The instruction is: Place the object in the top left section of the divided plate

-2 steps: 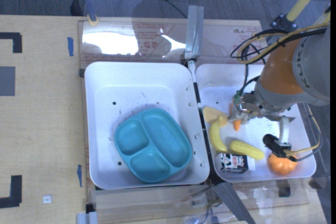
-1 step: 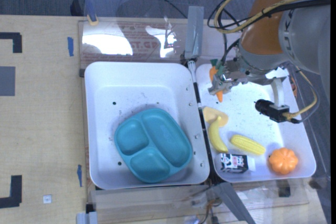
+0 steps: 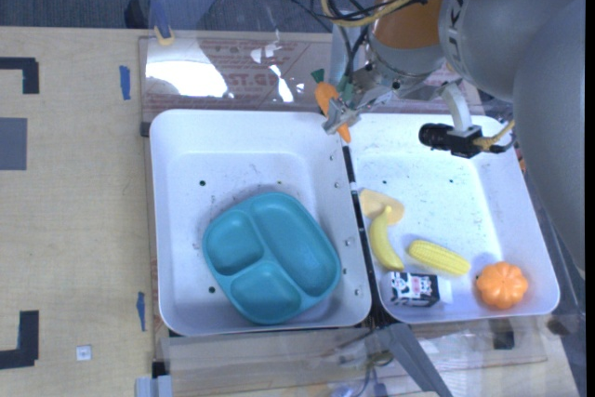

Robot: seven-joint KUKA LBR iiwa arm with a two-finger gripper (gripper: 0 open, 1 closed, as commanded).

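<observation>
Held object: I see one small orange thing, a carrot (image 3: 325, 96) by its green end, pinched between the fingers up at the 12 o'clock edge of the bins, above the seam where they meet.
Gripper: my one gripper (image 3: 337, 110) is closed narrow on the carrot, fingertips pointing down toward 7 o'clock, the orange tip poking out below them.
Arm: one grey arm (image 3: 521, 23) with its orange band, coming in from 2 o'clock, yellow and black cables looped over the wrist.
Divided plate: one teal plate (image 3: 270, 254), three sections, lying in the left bin toward 6 o'clock, well apart from the carrot. Its sections look bare to me.
Bins: two white bins, left bin (image 3: 177, 200) and right bin (image 3: 530, 228), touching along the middle.
Right bin contents: I count four things, all toward 6 o'clock. One banana (image 3: 382, 235) just beside the seam; one corn cob (image 3: 440, 258) at its 4 o'clock side; one small black-and-white carton (image 3: 414, 287) just below both; one orange pumpkin-like fruit (image 3: 502, 284) at the 5 o'clock corner.
Bench: one pale wooden top (image 3: 65, 228) at 9 o'clock with black corner marks and bits of blue tape.
</observation>
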